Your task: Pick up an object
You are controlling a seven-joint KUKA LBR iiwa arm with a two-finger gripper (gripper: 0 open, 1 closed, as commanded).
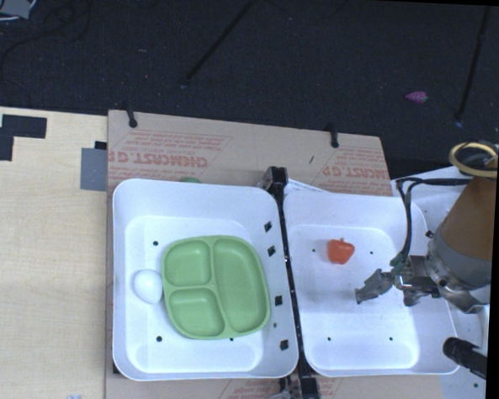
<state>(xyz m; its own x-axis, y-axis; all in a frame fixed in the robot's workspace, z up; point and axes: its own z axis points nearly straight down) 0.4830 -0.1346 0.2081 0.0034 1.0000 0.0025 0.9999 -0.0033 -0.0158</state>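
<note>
A small red-orange object [341,251], shaped like a pepper or strawberry with a green stem, lies in the upper middle of the right bin [333,210]. My gripper [389,294] hangs over the right side of that bin, to the lower right of the red object and apart from it. Its fingers [370,291] stand open, and only white bin floor shows between them. In the left bin [134,221] a green divided plate [215,286] lies flat, and a white egg-shaped object [147,286] rests against the plate's left edge.
A black divider [280,272] runs between the two bins. Both stand on a cardboard sheet [235,156] on the wooden bench. The arm's grey body with its orange band [475,225] rises over the right bin's right rim.
</note>
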